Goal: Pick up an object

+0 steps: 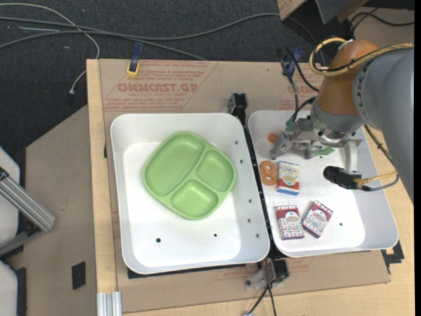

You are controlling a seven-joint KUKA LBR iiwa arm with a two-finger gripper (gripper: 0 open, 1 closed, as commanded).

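Observation:
My gripper [294, 150] is low over the far part of the right bin [375, 232], reaching in from the right. Just in front of it lie a small white, red and blue box [288, 177] and an orange pretzel-shaped ring [268, 171]. A small orange piece [273, 137] sits to the gripper's left, and a green bit [323, 152] peeks out under the wrist. Two patterned red-edged packets [288, 221] [316, 218] lie side by side near the bin's front. Nothing is visibly held.
The left bin [131, 242] holds a green divided plate [189, 174] in its middle. A black divider [253, 176] runs between the bins. Cables trail across the dark floor at the back, and cardboard lies under both bins.

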